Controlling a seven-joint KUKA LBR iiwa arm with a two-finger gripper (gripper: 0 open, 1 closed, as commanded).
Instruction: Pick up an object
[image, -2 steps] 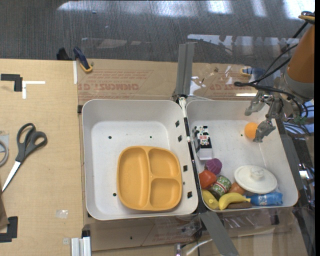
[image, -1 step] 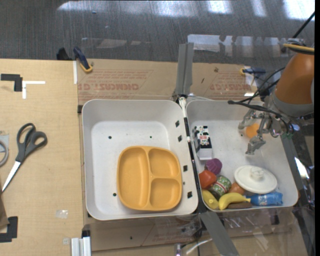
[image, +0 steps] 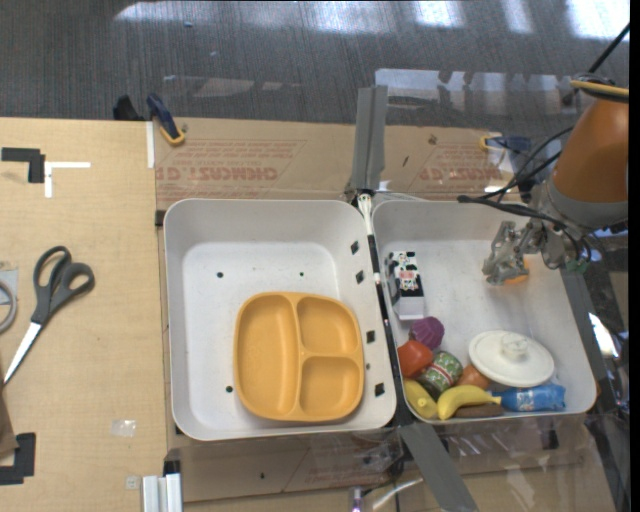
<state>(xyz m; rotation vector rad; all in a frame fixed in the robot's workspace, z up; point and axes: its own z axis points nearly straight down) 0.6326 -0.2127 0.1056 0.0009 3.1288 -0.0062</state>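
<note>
My gripper (image: 505, 262) hangs over the far right part of the right bin (image: 455, 250), below the arm's orange band. A small orange piece (image: 517, 280) shows just under its tip; whether it is gripped is unclear. Toys lie along the right bin's near side: a black-and-white box (image: 404, 272), a purple piece (image: 428, 331), a red piece (image: 413, 357), a small green can (image: 440, 370), a banana (image: 462, 402), a white round lid (image: 511, 358) and a blue tube (image: 532, 400).
The left bin (image: 200, 300) holds a yellow divided plate (image: 298, 357). Scissors (image: 48, 290) lie on the wooden bench at the left. A grey upright bar (image: 370, 140) stands behind the seam between the bins.
</note>
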